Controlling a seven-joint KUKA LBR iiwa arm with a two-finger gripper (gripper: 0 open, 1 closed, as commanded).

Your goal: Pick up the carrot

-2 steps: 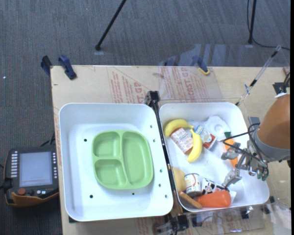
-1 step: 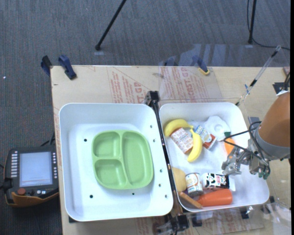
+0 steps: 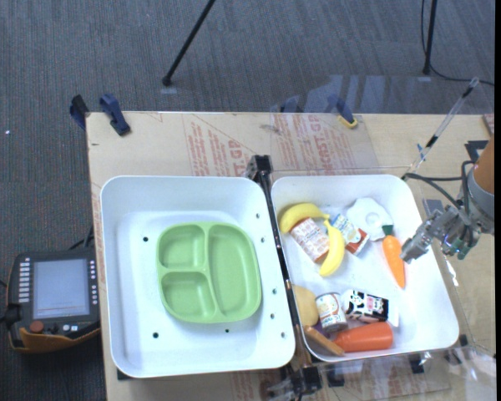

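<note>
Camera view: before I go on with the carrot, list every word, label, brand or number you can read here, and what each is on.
Cardboard sheet under the bins: red printed lettering, upside down from here, too blurred to read.
Can by the banana: label too small to read.
Black and white carton: print too small to read.
Small can: label unreadable.
Pendant on the floor: screen shows no legible text.
Carrot, green tray: no text.

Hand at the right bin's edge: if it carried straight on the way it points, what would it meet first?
Most likely the carrot: the hand points down-left, its tip beside it. Height above it is unclear.
</note>
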